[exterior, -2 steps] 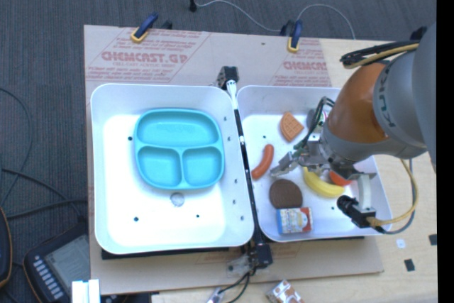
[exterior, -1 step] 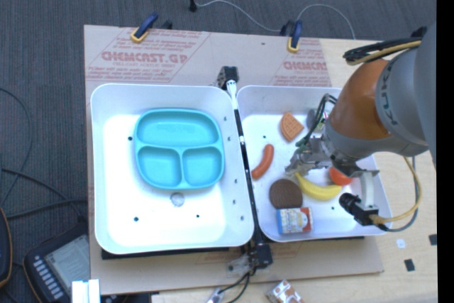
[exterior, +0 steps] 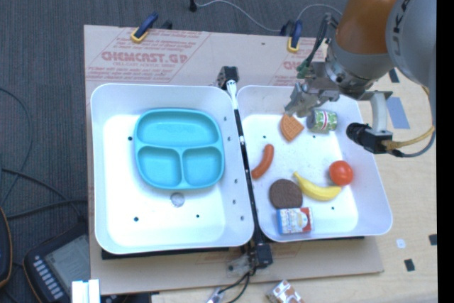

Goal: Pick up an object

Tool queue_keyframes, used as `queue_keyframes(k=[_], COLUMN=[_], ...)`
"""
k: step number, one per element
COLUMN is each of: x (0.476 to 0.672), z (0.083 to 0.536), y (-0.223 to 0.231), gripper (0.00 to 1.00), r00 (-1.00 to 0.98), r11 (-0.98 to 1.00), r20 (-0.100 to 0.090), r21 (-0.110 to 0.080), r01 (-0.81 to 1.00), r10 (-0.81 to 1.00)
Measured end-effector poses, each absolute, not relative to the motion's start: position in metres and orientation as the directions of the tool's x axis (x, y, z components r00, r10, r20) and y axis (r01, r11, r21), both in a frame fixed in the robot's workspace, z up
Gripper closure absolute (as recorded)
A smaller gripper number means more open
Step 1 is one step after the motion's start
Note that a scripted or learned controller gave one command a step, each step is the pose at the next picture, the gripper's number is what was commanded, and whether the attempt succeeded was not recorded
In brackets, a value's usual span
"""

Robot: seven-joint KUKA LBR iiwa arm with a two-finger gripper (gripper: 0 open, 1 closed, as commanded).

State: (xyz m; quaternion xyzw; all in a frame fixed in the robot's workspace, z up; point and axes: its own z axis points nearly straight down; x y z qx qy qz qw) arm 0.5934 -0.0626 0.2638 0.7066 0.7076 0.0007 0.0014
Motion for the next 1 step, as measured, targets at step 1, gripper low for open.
queue_keyframes(k=[1], x=[0.5927], z=[0.2628], y=[-0.0632], gripper=[0.0], r00=[-0.001], r11=[0.001], r20=[-0.002], r21=[0.0], r01=[1.0], r10=[1.0])
